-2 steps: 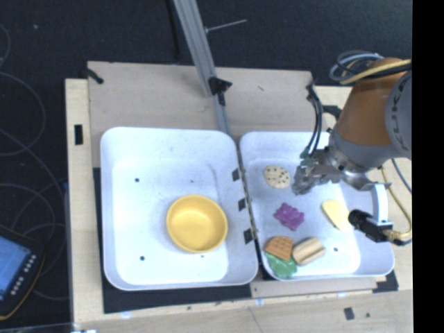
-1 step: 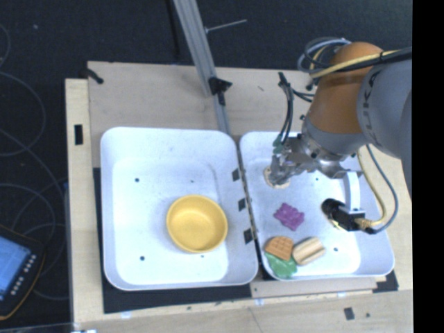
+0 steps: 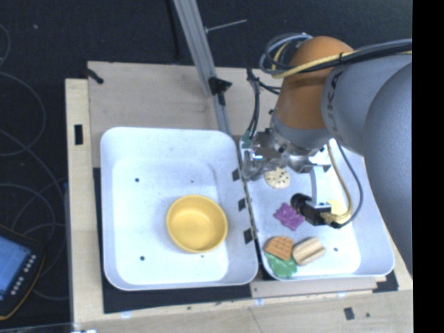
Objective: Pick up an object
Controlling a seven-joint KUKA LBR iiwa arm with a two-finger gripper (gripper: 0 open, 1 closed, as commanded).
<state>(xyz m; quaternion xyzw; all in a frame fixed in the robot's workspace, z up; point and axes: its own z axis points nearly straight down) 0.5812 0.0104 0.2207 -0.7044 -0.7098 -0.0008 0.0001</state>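
My gripper (image 3: 267, 164) hangs low over the back left part of the right bin (image 3: 361, 259), under the grey arm and its orange band. A pale round cookie with dark spots (image 3: 278, 179) lies right beside it, partly under the wrist. In front of that lies a purple block (image 3: 288, 216). Near the bin's front are a waffle-like tan piece (image 3: 279, 245), a green leafy piece (image 3: 283, 267) under it, and a beige bread roll (image 3: 309, 250). Whether anything sits between the fingers is hidden by the wrist.
The left bin (image 3: 132, 165) holds a yellow bowl (image 3: 196, 223) near its front right. A metal strut (image 3: 198, 44) slants across the back of the bench. The arm covers the right bin's back and right side.
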